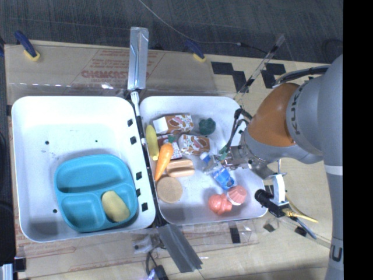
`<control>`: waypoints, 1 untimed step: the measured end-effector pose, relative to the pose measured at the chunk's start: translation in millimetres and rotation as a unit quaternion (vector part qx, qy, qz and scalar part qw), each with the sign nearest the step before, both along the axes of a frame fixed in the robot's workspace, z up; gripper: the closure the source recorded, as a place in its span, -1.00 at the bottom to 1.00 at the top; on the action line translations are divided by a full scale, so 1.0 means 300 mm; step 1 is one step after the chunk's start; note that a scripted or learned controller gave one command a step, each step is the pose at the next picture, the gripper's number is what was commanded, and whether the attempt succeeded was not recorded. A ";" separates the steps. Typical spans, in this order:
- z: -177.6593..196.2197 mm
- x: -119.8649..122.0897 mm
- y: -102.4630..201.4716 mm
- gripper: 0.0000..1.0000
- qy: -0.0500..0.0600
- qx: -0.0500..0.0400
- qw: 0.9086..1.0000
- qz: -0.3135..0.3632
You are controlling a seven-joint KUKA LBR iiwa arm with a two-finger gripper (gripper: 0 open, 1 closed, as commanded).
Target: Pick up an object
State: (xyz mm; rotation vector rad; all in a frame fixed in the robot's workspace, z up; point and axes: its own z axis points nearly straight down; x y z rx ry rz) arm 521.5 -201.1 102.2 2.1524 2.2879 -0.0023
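Observation:
The right bin (192,104) holds a pile of items: a yellow banana (151,142), an orange carrot (163,159), a hot dog (180,168), a round tan disc (169,189), two brown snack packets (178,123) (193,143), a dark green lump (206,125), a pink-red fruit (217,203) and a small pink cup (237,195). A blue-and-white bottle (224,178) lies tilted in the bin's right half. My gripper (226,158) reaches in from the right and hangs low just above the bottle's upper end. Nothing is seen held.
The left bin (35,115) carries a blue divided tray (87,182) with a yellow potato-like object (115,206) in its lower right compartment. A metal divider (137,57) stands at the back between the bins. Cables and clamps lie beyond the right bin's right wall.

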 end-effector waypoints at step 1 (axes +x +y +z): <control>0.410 -0.001 0.133 1.00 -0.001 0.001 0.962 -0.273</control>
